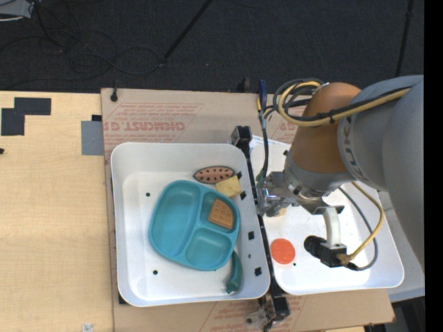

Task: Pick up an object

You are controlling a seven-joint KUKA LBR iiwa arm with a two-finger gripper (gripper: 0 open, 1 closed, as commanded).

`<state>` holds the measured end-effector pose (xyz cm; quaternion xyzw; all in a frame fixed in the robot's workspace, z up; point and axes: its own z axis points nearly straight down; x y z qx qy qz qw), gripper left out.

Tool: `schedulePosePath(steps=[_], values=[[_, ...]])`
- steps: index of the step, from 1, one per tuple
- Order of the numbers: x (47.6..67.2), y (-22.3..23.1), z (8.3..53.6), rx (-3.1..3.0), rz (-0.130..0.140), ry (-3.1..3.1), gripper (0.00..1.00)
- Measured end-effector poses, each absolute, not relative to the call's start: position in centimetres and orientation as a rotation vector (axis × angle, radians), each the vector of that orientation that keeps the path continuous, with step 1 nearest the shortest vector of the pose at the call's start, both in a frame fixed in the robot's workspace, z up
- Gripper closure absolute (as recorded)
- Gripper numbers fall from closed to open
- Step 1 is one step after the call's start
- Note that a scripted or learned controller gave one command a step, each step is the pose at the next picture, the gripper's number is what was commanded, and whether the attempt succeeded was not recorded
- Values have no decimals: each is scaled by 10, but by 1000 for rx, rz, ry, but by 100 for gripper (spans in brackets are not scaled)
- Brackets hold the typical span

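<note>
One orange disc [282, 251] lies just below the end effector [271, 205] — its grip state I cannot tell.

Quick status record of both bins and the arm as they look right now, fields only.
left bin: blue divided plate, waffle piece on it, brown oval piece and yellow block behind it, teal strip near the front wall
right bin: orange disc
arm: over the right bin, by the divider
pincer: fingers hidden
</note>
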<state>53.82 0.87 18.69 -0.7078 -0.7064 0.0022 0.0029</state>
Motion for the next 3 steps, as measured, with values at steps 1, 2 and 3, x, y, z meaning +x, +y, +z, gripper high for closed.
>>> schedulePosePath(steps=[1,2,3], values=[[472,14,187,-2219,9,-2213,100],[475,29,187,-2218,4,-2220,100],[544,86,187,-2215,-3,-2227,100]])
